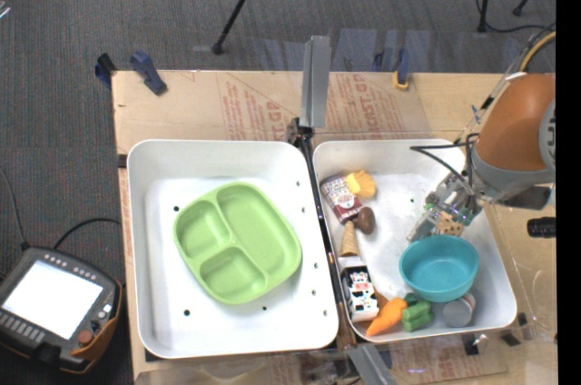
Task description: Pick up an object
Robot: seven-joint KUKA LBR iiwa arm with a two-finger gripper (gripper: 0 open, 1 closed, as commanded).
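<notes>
**Pincer over right bin, nothing visibly held**

Gripper (442,212) hangs in the right white bin (399,158); can't tell its opening state. Round teal plastic bowl (438,267) sits just below it: probably light, rigid, slick. Best taken across the thin rim, not the wide body.

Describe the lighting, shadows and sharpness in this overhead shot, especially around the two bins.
Camera view: lighting is soft and even, with only faint shadows under the green plate and blue bowl; the left bin looks bright, nearly washed out, without hard glare; focus is slightly soft overall, and the end effector is too blurred to make out detail.
</notes>
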